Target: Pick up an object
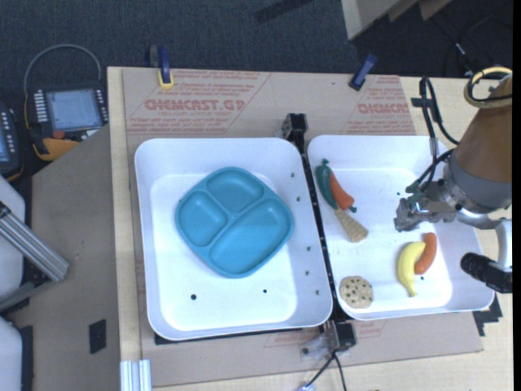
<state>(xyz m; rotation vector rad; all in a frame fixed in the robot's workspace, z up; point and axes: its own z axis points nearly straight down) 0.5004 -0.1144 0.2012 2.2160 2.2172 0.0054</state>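
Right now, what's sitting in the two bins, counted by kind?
Divided plates: 1, the blue plate, left bin
Toy vegetables: 1, carrot, right bin
Toy fruit: 1, banana
Sausages: 1
Cookies: 1
Cones: 1
Total: 6

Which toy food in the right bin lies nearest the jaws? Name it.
The hot dog, lying against the banana just below the gripper. The carrot, cone and cookie sit farther left.
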